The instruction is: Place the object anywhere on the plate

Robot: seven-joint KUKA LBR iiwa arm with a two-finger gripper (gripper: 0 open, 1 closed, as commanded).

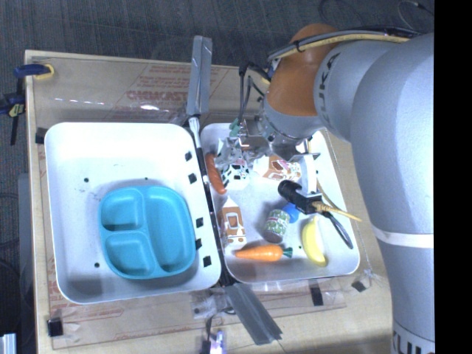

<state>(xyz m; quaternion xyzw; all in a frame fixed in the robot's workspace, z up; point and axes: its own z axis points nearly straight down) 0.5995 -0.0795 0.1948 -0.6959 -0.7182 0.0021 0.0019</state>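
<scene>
The blue divided plate lies in the left bin, with nothing on it. My gripper hangs low over the top left corner of the right bin. Just below it rests a small black-and-white spotted toy, and a red sausage lies along the bin's left wall beside it. Whether the gripper touches either of them is unclear.
The right bin also holds a patterned carton, a carrot, a banana, a small round can with a blue piece next to it, and a brown-and-white box. The arm covers the bin's upper right.
</scene>
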